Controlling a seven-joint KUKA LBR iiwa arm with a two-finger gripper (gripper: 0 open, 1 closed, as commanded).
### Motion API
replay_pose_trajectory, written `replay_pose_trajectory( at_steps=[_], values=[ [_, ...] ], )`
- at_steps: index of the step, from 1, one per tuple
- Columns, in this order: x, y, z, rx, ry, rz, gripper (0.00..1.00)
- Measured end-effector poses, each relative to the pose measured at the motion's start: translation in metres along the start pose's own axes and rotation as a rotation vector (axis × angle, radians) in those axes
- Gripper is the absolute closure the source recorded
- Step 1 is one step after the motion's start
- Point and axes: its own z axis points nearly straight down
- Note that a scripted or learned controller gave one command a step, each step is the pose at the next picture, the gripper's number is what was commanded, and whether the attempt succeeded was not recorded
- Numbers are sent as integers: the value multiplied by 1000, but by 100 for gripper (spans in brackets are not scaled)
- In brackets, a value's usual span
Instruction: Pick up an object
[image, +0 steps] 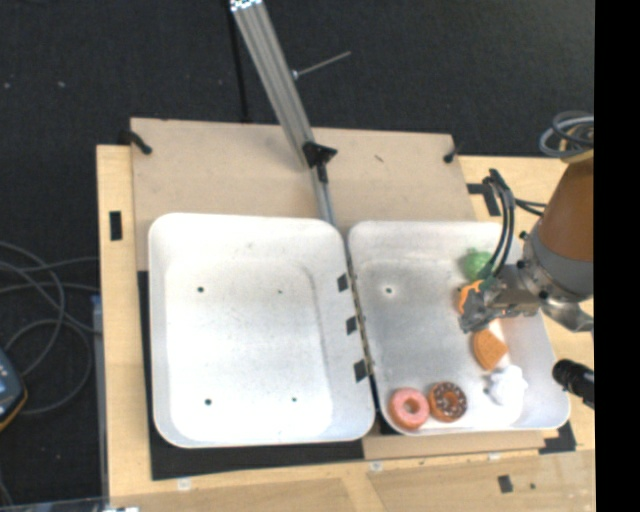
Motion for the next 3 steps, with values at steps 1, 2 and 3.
replay_pose_trajectory(
  at_steps=[1, 2, 3],
  values=[
    [26, 81, 49, 6, 0, -2, 100],
    [129, 85, 74, 4, 2, -8, 100],
    [126, 19, 73, 3, 0, 1, 100]
  ],
)
